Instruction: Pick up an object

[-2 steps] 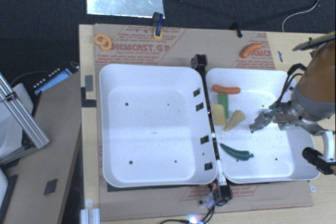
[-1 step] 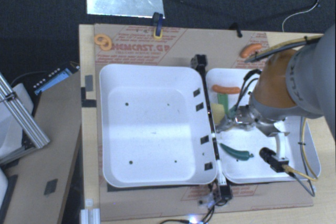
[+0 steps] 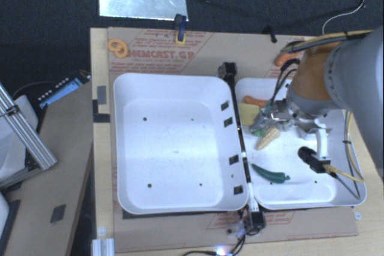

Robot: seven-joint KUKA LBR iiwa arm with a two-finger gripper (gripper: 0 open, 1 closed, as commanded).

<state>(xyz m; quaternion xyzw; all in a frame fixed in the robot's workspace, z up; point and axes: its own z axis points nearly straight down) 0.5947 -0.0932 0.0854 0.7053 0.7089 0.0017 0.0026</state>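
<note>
Your claw (image 3: pixel 266 123) sat low in the right bin (image 3: pixel 336 192), near that bin's left wall, and you could not tell from this view how it was set or whether it held anything. Just under it lay a pale yellow corn cob (image 3: pixel 268 138), tilted, its upper end touching or almost touching the metal of the claw. Behind the claw, toward the bin's far left corner, you had a flat yellow piece (image 3: pixel 248 112) and an orange carrot-like piece (image 3: pixel 255 101) close together. Nearer the front of the same bin lay a dark green pepper (image 3: pixel 271 174), well apart from the corn cob. A black cable end (image 3: pixel 312 159) hung beside the wrist, over the bin's right half. The grey arm with its orange band (image 3: pixel 312 72) came in from the right. The left bin (image 3: pixel 129 90) stood just beside the right one on the surface (image 3: pixel 168 48).
</note>
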